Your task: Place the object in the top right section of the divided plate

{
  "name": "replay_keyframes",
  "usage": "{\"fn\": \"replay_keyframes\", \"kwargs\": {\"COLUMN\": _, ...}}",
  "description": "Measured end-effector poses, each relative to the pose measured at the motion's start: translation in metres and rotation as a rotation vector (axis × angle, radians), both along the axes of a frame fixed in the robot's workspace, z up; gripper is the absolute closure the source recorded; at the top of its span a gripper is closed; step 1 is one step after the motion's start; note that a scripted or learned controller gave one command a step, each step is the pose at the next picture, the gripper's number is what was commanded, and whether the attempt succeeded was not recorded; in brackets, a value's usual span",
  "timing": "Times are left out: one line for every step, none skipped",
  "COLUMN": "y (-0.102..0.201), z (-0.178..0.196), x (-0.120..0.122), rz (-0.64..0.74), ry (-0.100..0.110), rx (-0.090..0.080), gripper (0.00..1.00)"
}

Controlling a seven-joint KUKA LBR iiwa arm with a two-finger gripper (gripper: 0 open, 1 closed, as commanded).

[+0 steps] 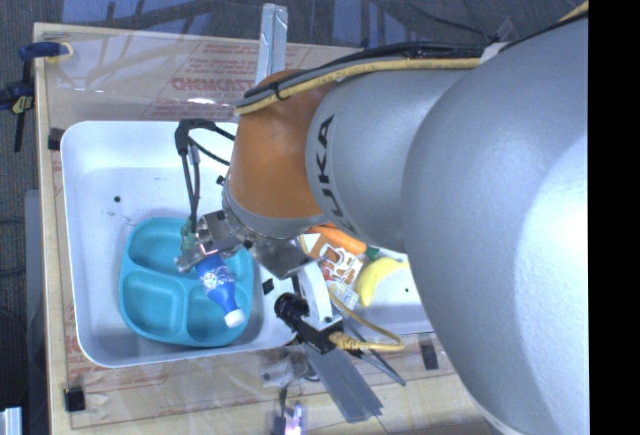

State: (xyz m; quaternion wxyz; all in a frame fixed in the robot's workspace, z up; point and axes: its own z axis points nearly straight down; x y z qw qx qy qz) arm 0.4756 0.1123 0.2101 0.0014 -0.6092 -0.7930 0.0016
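Camera view. The grey arm (480, 183) fills the right of the frame; its gripper (205, 248), at centre left, hangs over the blue divided plate (150, 298) in the left bin (90, 173). A small blue bottle (220, 293) lies just below it, apparently released; finger spacing cannot be told. The bottle looks light, rigid and smooth, so it is best grasped across the body.

My gripper (203, 245) over blue divided plate (150, 293) in left bin (90, 223) (blue-white bottle (220, 293) beneath); banana (372, 278) beside.
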Motion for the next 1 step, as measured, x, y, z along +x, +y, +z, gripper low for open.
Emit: {"fn": "replay_keyframes", "kwargs": {"y": 0.0821, "z": -0.003, "x": -0.0007, "rz": 0.009, "ry": 0.0, "rx": -0.001, "gripper": 1.0}}
